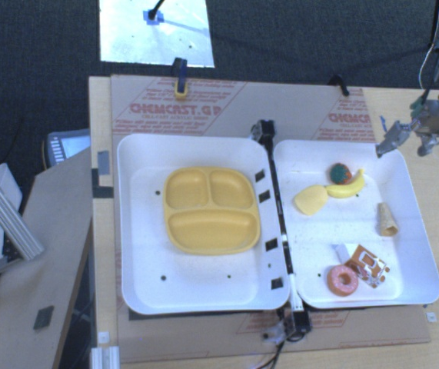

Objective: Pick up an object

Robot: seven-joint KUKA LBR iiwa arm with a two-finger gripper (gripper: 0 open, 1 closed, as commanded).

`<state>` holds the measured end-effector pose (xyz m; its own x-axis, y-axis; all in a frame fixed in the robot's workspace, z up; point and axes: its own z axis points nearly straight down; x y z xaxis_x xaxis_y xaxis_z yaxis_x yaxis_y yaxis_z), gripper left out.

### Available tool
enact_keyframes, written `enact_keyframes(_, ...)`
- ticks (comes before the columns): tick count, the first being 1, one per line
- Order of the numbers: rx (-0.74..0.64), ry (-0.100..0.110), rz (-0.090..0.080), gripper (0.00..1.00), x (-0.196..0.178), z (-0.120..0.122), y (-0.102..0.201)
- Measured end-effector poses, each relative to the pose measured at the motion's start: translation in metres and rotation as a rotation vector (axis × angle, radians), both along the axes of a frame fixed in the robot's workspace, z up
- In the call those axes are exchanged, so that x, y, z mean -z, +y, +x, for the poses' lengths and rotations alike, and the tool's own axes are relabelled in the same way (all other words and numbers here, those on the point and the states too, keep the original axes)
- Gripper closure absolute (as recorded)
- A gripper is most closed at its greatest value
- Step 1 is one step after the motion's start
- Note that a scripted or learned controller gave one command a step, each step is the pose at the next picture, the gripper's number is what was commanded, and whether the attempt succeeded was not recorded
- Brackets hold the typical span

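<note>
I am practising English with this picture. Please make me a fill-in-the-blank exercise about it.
1. The yellow divided plate lies in the ____ bin.
2. The doughnut lies in the ____ bin.
3. The banana touches a red and green ____.
4. The end effector hangs over the right bin's far ____ corner.

Missing words: left; right; ball; right

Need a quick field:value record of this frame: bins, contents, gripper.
left bin: yellow divided tray
right bin: banana, round red-green item, pale yellow piece, cone, donut, orange-white packet
gripper: open, holding nothing, over right bin's far right corner
grasp: not yet made
</note>
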<state>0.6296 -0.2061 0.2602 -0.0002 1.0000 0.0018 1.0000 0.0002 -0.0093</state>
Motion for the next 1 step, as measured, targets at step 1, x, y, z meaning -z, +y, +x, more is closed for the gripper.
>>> enact_keyframes(1,-0.003,-0.011,-0.003,0.00,-0.0073,0.0022,0.0008)
